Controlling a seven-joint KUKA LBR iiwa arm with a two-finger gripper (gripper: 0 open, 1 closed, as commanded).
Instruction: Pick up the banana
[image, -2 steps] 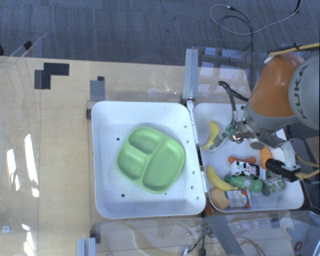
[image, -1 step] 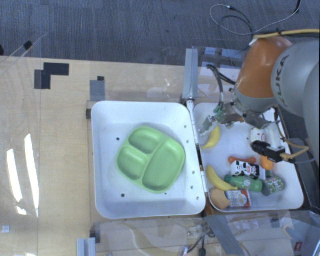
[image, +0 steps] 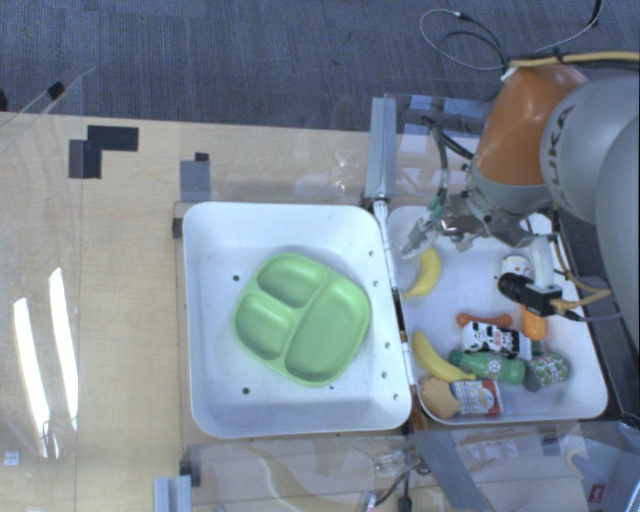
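The curved yellow banana (image: 427, 273) lies in the right-hand shallow white bin (image: 470, 282), up in its far-left part, close beside the wall it shares with the other bin. It runs lengthwise from far to near, bowing toward the bin's middle, with bare white floor around it and nothing lying on it.

Just beyond its far end, the gripper (image: 424, 230) hangs under the grey arm's orange band (image: 525, 125). From where I stand it looks just apart from the fruit rather than on it. I cannot tell whether the gripper is spread or closed, and nothing shows gripped in it.

A second yellow banana (image: 440, 358) lies nearer, along the same left wall, well apart from the first. Its near end meets a round tan lump (image: 436, 397) in the near-left corner. Beside that lump is a small packet with a red label (image: 479, 398).

A green bottle (image: 497, 366) lies on its side just behind the packet, with a black-and-white patterned carton (image: 494, 341) against it. A small orange-red piece (image: 469, 321) sits behind them. A grey-green can (image: 548, 372) sits at the bottle's right end, with an orange piece (image: 532, 325) behind it.

The left white bin (image: 215, 260) holds a green three-compartment plate (image: 300, 318). Both bins sit on the pale wooden tabletop (image: 120, 300).
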